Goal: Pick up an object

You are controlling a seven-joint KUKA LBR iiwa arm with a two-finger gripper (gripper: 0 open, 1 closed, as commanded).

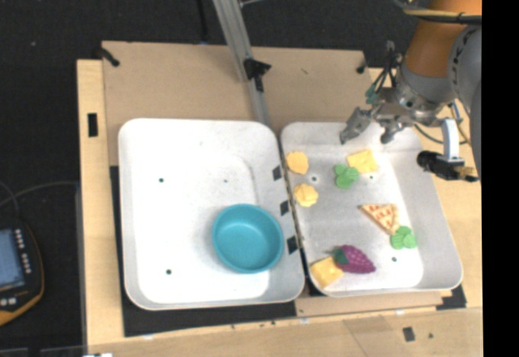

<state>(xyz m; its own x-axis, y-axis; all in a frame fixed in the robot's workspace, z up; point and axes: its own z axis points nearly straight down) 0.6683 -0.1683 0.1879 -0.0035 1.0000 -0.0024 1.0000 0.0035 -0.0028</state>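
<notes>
Even overhead light, slightly soft focus

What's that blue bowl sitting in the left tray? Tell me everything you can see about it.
The blue bowl is a round, teal-blue dish, plastic by its look, standing upright with its opening facing up and nothing visible inside. It rests on the floor of the left white bin, toward the bin's near right corner, close to the wall shared with the other bin. Nothing else touches it.
</notes>
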